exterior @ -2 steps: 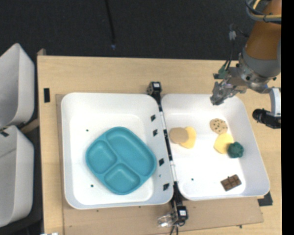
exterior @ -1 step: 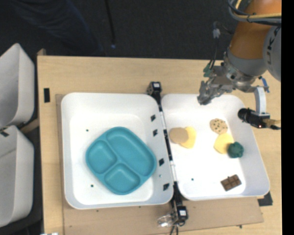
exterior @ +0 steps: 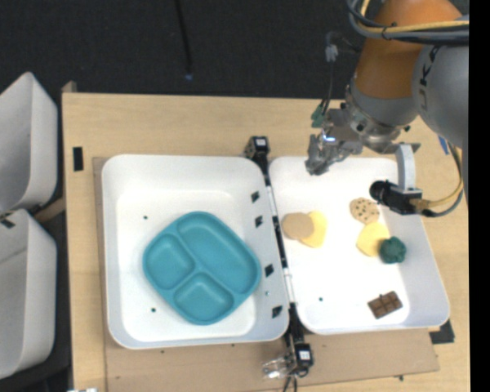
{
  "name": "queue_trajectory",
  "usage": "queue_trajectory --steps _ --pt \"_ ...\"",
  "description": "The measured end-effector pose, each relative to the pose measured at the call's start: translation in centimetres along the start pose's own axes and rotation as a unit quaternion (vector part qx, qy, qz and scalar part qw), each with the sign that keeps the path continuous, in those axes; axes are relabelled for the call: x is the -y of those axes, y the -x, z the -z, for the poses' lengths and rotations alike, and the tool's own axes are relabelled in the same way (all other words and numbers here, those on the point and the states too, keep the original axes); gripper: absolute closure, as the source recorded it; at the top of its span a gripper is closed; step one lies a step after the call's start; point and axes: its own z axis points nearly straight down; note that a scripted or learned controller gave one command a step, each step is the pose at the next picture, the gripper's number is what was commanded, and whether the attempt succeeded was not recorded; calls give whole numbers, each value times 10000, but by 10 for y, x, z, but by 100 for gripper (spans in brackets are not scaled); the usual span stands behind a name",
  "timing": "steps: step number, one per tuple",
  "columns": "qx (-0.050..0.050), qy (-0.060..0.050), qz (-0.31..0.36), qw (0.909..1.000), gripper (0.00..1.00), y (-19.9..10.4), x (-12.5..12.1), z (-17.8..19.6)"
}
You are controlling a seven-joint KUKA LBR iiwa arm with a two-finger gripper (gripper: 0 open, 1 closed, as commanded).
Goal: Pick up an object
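**Gripper hangs over the far edge of the right bin**

The arm (exterior: 404,51) reaches in from the right, and its gripper (exterior: 320,160) sits above the far left corner of the right bin (exterior: 343,313). How wide it stands cannot be told from this slant, and nothing can be seen in its grasp.

The objects lie lower in the same bin, apart from the gripper. A tan round piece (exterior: 295,225) touches a yellow piece (exterior: 314,231) near the bin's left wall. Further right, a speckled cookie (exterior: 363,211) sits just above a yellow wedge (exterior: 371,238), which touches a dark green lump (exterior: 393,250). A brown chocolate piece (exterior: 384,305) lies alone near the front right corner.

The left bin (exterior: 122,219) holds a teal divided plate (exterior: 199,266), lying flat.
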Motion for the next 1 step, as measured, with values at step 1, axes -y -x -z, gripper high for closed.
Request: queue_trajectory --steps 1 --pt "-1 -11 0 10000 100 -44 1 -1"
